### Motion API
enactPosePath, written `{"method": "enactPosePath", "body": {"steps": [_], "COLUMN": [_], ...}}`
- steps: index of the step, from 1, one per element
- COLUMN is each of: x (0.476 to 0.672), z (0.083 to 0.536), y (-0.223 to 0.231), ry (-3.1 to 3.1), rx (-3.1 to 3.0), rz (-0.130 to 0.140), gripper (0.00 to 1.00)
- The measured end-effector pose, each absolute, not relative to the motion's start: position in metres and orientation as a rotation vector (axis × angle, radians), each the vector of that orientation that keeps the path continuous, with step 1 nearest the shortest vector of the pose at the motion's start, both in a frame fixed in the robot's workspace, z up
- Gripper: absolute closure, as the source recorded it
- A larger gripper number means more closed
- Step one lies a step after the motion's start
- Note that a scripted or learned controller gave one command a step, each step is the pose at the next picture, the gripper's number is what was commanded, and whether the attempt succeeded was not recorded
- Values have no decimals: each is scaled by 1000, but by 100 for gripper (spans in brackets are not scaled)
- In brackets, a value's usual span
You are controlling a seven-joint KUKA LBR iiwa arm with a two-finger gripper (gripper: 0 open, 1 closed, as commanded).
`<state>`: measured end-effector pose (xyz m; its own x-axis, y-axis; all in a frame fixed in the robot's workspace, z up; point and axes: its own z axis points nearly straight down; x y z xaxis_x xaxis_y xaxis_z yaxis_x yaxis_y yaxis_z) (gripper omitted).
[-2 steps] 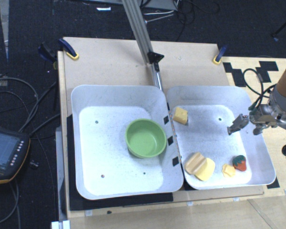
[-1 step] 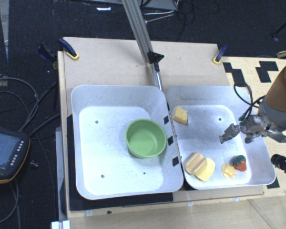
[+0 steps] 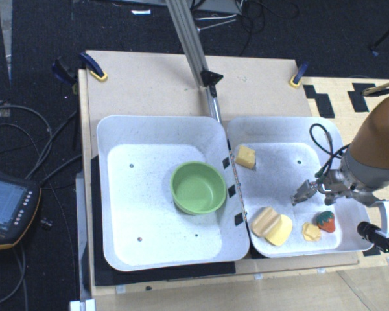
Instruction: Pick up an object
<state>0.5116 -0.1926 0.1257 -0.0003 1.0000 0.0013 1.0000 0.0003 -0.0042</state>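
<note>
A dark carpeted floor with loose cables surrounds the pale bench (image 3: 149, 83), and a handheld control pendant (image 3: 6, 209) lies on the floor at nine o'clock from it. On the bench, the left bin (image 3: 126, 141) carries a green bowl (image 3: 198, 187) near its right wall. The right bin (image 3: 279, 149) holds the candidates: a small yellow block (image 3: 246, 157) at eleven o'clock in it, a pair of pale yellow pieces (image 3: 272, 225) at seven o'clock, then a little yellow lump (image 3: 311, 232) touching a red and green toy (image 3: 325, 221) at five o'clock. The gripper (image 3: 303, 195) hangs just beside that lump, at eleven o'clock from it, carrying nothing; whether its pincer is spread or pressed together I cannot tell. This looks like the approach step. Next, it likely must centre over one piece and descend.
</note>
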Motion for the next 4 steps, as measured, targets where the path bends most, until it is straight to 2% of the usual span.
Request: {"method": "enactPosePath", "body": {"steps": [1, 2, 4], "x": [511, 512, 520], "z": [94, 106, 208], "y": [-192, -193, -201], "ry": [-2221, -2223, -2225], "rx": [-2220, -2223, -2224], "rz": [1, -1, -4], "gripper": [0, 100, 100]}}
